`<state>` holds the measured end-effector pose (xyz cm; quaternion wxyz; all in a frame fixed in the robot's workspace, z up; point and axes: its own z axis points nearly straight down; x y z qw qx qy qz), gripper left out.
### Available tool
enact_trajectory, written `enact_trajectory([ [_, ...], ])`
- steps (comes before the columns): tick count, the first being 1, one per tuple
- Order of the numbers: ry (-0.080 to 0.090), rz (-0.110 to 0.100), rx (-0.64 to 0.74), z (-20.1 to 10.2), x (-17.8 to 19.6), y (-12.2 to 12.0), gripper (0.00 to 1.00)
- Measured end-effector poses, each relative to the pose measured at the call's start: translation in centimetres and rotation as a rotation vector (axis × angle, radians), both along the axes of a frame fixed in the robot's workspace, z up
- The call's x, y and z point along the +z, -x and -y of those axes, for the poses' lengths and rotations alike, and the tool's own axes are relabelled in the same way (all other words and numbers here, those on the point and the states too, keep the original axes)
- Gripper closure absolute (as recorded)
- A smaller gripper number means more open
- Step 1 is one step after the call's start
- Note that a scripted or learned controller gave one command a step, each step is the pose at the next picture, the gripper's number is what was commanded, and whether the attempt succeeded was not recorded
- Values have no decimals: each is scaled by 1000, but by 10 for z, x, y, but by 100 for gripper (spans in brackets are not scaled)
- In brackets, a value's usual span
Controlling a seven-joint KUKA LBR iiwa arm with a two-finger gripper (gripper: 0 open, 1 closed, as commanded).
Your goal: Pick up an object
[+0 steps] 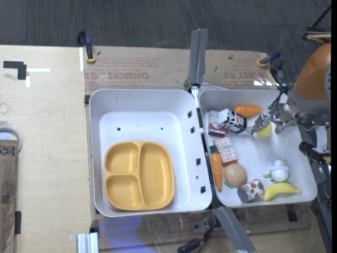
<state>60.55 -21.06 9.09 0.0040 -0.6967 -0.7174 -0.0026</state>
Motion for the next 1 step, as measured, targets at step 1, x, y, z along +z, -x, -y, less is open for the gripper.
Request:
enact_trajectory([
  [1,6,1,-2,3,10,0,100],
])
